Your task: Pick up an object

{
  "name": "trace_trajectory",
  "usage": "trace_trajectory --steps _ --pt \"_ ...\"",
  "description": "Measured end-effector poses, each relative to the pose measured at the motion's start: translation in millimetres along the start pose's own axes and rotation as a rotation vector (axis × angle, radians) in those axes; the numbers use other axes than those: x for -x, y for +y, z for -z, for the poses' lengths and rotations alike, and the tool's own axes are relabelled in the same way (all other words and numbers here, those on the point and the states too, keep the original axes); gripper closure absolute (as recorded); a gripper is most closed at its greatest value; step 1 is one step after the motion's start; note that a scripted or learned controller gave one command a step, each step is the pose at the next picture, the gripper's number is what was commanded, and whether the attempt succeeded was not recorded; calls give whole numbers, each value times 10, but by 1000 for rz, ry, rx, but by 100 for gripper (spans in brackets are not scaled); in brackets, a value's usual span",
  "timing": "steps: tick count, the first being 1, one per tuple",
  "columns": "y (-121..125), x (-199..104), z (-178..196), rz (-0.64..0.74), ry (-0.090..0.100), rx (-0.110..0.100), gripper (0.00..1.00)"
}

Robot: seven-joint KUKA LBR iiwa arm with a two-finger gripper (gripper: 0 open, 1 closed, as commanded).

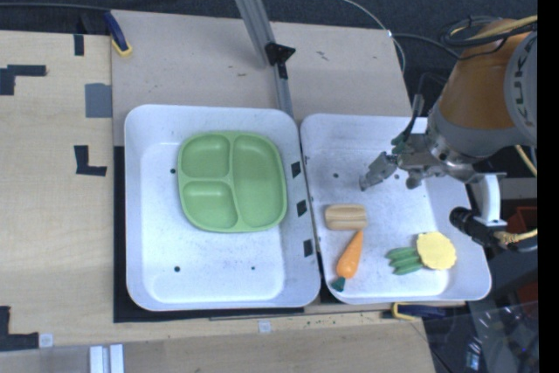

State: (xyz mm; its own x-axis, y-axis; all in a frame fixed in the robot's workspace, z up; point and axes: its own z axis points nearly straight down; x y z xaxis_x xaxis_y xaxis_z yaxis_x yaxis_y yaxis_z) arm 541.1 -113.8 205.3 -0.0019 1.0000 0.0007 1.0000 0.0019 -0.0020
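I see the gripper point(384, 173) hanging over the right bin point(384, 135), near its middle, and nothing is between its fingers. The fingers look spread a little, but they are small and blurry, so I cannot tell for sure. Three toy foods lie in this bin. The bread point(345, 216) is the closest one, just below the gripper. The carrot point(350, 255) lies right under the bread, tilted, close to the bin's left wall. The corn point(426, 252) sits apart, toward the right corner. I think they are all light plastic toys, hard and a bit slippery. I would go for the bread, because it is near and its sides look straight. I would pinch it across its short way, in the middle. The carrot is thin at one end and could slip out. The green plate point(233, 181) lies in the left bin point(148, 214).
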Motion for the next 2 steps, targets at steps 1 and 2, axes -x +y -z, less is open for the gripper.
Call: trace_trajectory --steps 1,2 --pt "0 2 1 0 0 0 0" --pt "-46 31 -637 -1 0 -6 0"
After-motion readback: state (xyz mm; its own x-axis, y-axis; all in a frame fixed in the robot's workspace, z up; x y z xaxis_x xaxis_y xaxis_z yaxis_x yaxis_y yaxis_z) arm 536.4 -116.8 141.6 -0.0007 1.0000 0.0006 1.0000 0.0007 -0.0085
